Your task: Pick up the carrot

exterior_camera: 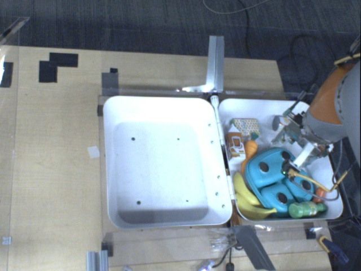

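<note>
The carrot [250, 150] is a small orange piece in the right bin [265, 107], wedged between a little printed carton [236, 142] and a blue plastic toy [274, 175]. Its lower end runs under the toy's edge. My gripper [285, 124] hangs over the back of the right bin, to the right of the carrot and a little behind it, apart from it. Nothing shows between its tips.
The right bin also holds a yellow banana [248, 199] along its front left, a green bottle [304, 209] at the front right, and a second patterned box [245, 126] at the back. The left bin [113, 151] lies beside it.
</note>
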Available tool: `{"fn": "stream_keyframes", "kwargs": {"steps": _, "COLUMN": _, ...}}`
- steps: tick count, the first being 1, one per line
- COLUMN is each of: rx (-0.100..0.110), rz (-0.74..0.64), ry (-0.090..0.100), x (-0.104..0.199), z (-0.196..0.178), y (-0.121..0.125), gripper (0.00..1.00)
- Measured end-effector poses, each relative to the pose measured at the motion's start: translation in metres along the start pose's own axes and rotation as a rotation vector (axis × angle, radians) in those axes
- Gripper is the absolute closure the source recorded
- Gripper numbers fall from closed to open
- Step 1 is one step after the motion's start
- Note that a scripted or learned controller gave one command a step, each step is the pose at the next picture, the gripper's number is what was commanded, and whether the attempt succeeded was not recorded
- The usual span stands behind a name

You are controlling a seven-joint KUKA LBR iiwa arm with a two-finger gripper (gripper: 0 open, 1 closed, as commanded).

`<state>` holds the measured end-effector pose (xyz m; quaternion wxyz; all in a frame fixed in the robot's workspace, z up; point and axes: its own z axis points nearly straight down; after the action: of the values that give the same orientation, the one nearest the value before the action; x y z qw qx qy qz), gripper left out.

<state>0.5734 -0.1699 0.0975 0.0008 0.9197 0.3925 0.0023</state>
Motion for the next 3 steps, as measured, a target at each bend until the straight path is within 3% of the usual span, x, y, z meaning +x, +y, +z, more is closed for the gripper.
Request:
{"fn": "stream_keyframes", "kwargs": {"steps": 1, "rx": -0.004, "rz": -0.008, "ry": 0.004, "x": 0.003, "z": -0.011, "y": 0.001, "gripper": 1.00}}
{"fn": "stream_keyframes", "kwargs": {"steps": 2, "rx": 0.003, "rz": 0.193, "ry": -0.005, "x": 0.005, "z": -0.008, "y": 0.012, "gripper": 1.00}}
{"fn": "stream_keyframes", "kwargs": {"steps": 3, "rx": -0.004, "rz": 0.599, "ry": 0.001, "x": 0.020, "z": -0.009, "y": 0.016, "gripper": 1.00}}
